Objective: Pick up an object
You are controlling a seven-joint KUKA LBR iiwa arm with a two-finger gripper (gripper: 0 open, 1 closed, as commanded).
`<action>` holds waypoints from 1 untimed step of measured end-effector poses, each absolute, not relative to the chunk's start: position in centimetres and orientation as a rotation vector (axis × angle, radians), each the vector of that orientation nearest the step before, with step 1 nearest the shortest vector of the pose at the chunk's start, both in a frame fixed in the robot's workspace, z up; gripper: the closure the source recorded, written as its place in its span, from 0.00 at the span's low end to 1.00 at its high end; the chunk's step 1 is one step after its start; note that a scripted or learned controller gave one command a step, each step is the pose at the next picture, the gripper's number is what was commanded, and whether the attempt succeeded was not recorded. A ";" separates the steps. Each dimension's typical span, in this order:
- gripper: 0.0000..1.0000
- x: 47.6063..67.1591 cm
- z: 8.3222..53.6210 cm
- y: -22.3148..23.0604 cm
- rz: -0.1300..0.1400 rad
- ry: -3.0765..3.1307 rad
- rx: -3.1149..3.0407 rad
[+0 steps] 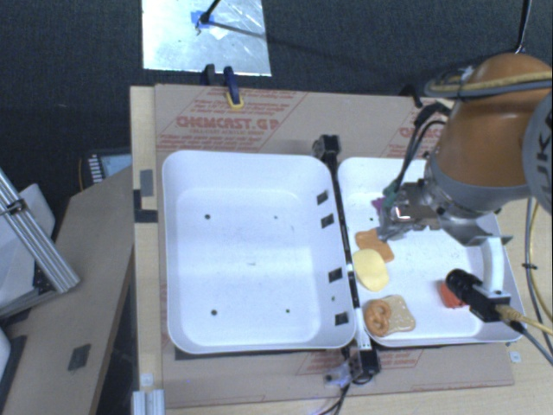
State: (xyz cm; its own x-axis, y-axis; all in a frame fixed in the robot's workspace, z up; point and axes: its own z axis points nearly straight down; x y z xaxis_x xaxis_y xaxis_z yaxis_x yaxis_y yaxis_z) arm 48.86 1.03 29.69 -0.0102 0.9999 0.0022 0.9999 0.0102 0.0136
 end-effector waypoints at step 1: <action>1.00 48.8 41.6 2.3 0.021 2.222 2.206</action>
State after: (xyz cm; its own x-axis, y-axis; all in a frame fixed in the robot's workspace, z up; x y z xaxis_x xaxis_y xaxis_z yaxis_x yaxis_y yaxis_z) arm 48.79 2.27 41.62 -0.0072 1.0000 0.0022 0.9998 0.0072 0.0166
